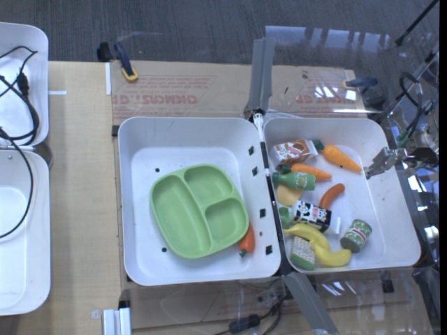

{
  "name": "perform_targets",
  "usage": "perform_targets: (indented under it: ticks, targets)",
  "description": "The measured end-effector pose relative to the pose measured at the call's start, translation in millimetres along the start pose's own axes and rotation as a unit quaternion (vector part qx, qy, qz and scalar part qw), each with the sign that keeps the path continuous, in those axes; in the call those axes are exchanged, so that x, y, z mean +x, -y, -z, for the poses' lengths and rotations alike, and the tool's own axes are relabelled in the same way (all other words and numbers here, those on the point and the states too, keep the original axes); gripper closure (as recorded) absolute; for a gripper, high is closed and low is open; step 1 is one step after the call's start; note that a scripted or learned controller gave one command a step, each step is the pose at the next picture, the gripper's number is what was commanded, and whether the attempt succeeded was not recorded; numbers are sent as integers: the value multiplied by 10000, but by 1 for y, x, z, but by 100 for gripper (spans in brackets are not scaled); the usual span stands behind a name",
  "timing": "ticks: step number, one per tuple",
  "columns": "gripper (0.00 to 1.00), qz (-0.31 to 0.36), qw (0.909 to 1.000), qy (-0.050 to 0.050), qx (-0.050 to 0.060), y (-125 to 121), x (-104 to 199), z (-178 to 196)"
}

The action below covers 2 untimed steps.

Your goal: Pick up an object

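Two shallow white plastic bins sat side by side on a tan bench w/ cardboard under them. The left bin (133,208) held a smooth green divided plate (199,210), rounded corners, three compartments; a small orange carrot (247,240) lay touching its 4 o'clock edge.

The right bin (391,208) held a heap of toy food: an orange carton (294,150) at 11 o'clock, a tapered carrot w/ green top (340,157) at 1 o'clock, a green bottle (296,181) left of centre, a black-and-white milk box (311,216), a curved yellow banana (323,245) at 6 o'clock, a green can (356,234) at 5 o'clock.

The gripper (377,164) hung at the bin's 3 o'clock rim, metallic, thin fingers; whether parted or closed, can't tell. Nothing was visibly between them.
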<state>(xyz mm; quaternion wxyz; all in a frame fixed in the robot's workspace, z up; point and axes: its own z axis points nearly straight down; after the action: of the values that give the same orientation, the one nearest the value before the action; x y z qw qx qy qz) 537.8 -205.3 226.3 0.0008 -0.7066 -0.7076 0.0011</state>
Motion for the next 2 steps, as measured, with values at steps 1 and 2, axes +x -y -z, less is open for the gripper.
perform_targets:
  ticks: [1,2]
  targets:
    - [0,1109,9938,-44,6,-61,-11,-126]
    - [0,443,9990,7,-19,-108,7,-134]
